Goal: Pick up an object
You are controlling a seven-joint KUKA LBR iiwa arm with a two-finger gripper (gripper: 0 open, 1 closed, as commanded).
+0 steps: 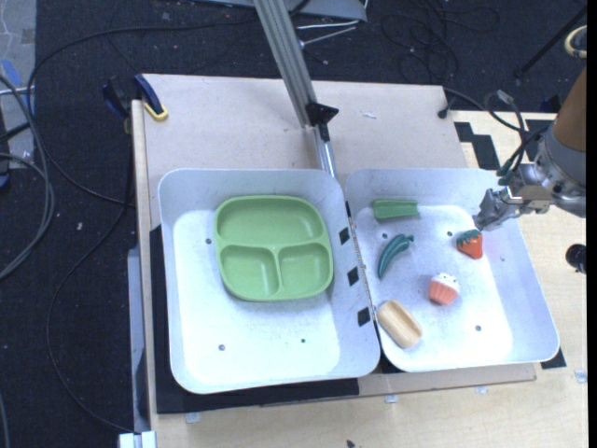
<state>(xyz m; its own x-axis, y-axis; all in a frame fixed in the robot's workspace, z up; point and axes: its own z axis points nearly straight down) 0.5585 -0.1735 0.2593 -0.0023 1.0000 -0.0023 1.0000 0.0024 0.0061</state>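
The right bin (522, 329) holds several toy foods. A small red-orange piece with a green top (470, 245) lies near its right wall. A flat green piece (395, 210) is at the back, with a dark green curved pod (394, 252) just in front of it. A pink and white piece (444, 289) sits mid-bin, and a tan bun (398, 324) lies at the front left. My gripper (488, 217) hangs over the right bin's back right part, just above and to the right of the red-orange piece. Nothing is seen held in it.
The left bin (187, 343) holds a light green divided plate (274, 247). A slanted metal pole (289, 49) comes down to the bench behind the bins. Black clips (354, 273) line the seam between the bins. Cables lie on the dark floor around the bench.
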